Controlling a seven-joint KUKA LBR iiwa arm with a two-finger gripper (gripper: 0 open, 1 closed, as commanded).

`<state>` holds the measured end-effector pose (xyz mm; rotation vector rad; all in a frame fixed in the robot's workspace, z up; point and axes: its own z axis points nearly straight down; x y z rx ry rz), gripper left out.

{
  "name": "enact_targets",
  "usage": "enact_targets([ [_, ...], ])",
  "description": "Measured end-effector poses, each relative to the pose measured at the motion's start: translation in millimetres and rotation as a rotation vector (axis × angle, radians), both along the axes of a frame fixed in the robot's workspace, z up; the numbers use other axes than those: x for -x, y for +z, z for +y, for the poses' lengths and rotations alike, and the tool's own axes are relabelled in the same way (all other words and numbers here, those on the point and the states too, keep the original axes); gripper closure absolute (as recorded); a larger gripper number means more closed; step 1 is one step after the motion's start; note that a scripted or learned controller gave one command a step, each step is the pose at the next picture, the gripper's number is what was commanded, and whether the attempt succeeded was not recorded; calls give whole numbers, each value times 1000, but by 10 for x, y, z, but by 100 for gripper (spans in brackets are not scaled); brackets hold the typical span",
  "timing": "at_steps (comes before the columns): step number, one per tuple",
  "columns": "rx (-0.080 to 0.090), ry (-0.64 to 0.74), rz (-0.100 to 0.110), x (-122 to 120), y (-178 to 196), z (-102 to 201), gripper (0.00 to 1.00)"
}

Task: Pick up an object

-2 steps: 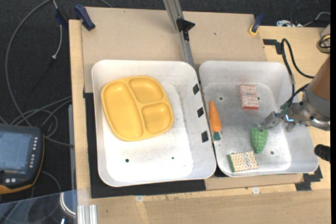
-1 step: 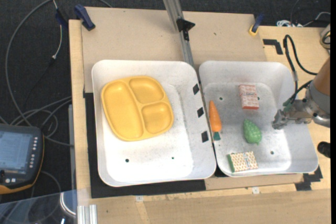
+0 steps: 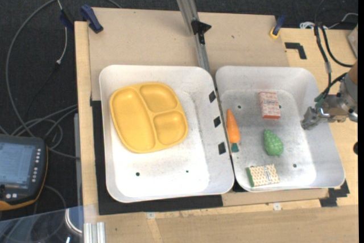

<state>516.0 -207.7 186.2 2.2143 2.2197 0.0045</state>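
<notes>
The gripper [image 3: 312,117] hovers over the right bin's [image 3: 326,173] right edge, fingers unreadable, apart from the carrot [image 3: 232,126] and green toy [image 3: 273,143].

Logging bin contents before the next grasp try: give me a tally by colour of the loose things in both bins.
Yellow: 1, the divided plate, left bin
Orange: 1, the carrot, right bin
Green: 1, the knobbly lump, right bin
Red and white: 1, the small box, right bin
Pale patterned: 1, the flat packet, right bin
Total: 5
</notes>
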Motion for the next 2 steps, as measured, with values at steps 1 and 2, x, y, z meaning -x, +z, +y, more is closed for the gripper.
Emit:
enact_targets([
  [1,0,0,0,-18,471,-2,100],
  [2,-4,4,3,-71,574,498,100],
])
